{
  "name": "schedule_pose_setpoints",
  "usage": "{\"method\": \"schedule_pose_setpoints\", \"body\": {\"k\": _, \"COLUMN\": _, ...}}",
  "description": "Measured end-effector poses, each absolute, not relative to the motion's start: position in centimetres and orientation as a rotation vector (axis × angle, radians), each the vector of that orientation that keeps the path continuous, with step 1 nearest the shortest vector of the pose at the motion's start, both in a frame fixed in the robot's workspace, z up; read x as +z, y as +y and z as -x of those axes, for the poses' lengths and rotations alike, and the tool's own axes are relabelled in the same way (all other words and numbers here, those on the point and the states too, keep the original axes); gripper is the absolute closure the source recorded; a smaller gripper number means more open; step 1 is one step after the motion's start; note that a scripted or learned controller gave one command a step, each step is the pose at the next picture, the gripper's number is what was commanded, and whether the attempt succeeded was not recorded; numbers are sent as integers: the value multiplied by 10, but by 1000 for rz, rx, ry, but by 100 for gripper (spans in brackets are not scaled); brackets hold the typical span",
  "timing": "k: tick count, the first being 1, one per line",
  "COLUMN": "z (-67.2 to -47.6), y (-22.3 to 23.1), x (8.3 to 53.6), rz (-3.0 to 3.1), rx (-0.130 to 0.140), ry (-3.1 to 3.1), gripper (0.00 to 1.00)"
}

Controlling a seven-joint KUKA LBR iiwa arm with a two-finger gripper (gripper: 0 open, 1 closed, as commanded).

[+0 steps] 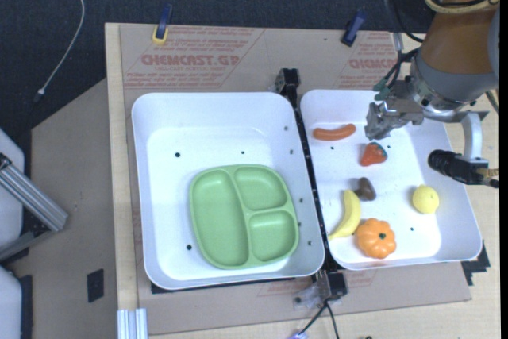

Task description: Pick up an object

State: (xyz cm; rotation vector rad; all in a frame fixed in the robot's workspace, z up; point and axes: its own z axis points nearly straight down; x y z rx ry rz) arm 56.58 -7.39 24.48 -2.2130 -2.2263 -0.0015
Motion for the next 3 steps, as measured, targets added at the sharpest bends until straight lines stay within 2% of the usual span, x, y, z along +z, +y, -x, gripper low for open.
{"method": "schedule_pose_setpoints", "body": {"k": 1, "z": -560, "y": -20, "x": 237, "rz": 2212, "rx": 0, "ry": -2226, "gripper": 100}}
{"method": "schedule_pose_setpoints", "body": {"k": 2, "z": -532, "y": 26, "x": 235, "rz": 2217, "rx": 3, "ry": -2221, "gripper": 100}}
{"method": "schedule_pose_setpoints", "body": {"k": 3, "z": -515, "y": 78, "x": 242, "rz": 2211, "rx": 0, "ry": -2226, "gripper": 100}}
